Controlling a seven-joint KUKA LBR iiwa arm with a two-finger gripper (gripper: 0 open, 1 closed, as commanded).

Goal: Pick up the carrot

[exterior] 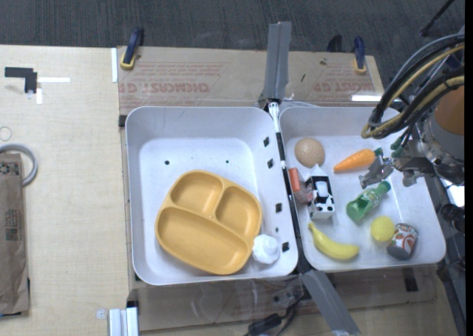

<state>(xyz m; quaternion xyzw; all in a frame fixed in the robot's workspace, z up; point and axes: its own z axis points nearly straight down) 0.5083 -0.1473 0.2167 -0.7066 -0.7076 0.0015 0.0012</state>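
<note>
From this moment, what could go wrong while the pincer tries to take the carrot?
1. The pincer is at the carrot's green-topped end, not its middle, so the carrot might swing or slip away.
2. The green bottle lies just below the pincer and might get bumped.

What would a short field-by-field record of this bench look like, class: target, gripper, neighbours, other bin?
target: carrot, lying in the right bin, near its back
gripper: gripper just right of the carrot's thick end, not holding it
neighbours: egg, green bottle, banana, lemon, cow-print carton
other bin: left bin with yellow divided plate and a white ball
</note>
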